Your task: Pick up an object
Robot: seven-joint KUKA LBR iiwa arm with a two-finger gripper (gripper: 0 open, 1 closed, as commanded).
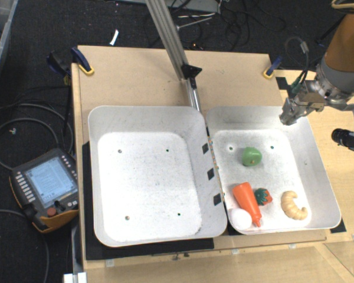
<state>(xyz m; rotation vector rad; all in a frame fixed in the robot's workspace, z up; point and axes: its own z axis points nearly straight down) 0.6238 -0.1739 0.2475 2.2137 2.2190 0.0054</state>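
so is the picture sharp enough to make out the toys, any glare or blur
In the camera view, light is even and soft, with faint shadows under the green toy, orange carrot and croissant; the white bins look bright and speckled but not blown out; the gripper is slightly soft, its fingers unclear; the floor beyond the bench is dark.

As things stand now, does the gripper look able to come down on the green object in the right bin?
Probably yes. The gripper is above the right bin's far corner, and the green object lies alone on the bin floor, apart from the carrot and the croissant, with nothing over it.
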